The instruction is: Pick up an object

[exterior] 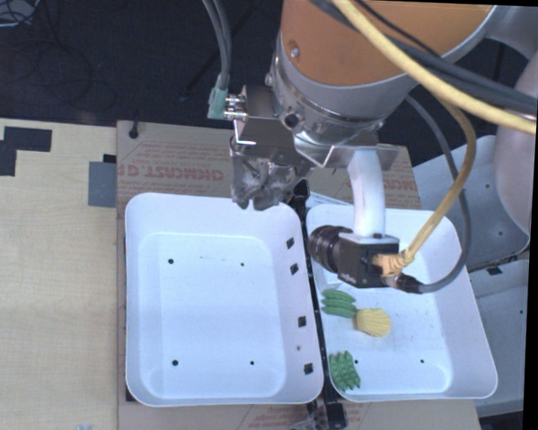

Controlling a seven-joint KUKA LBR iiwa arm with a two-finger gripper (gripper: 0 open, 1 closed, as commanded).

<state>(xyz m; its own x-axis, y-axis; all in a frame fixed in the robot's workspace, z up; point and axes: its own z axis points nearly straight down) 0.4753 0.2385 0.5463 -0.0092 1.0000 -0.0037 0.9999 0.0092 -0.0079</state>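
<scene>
Three small objects lie in the right bin [433, 353], near its left wall. A ribbed green piece [339, 301] rests beside a yellow corn-like piece [373, 323], the two almost touching. A second green piece [344, 369] sits closer to the front rim. My gripper [260, 188] hangs high over the back rim of the left bin [209, 323], well away from all three objects. Its tip looks grey and blurred, and I cannot make out anything held there.
A black cylindrical unit on a white bracket [350, 255] hangs from the wrist over the back of the right bin, with a yellow cable looping off to the right. The bins sit on a cardboard sheet [173, 160]. A wooden benchtop [41, 279] lies to the left.
</scene>
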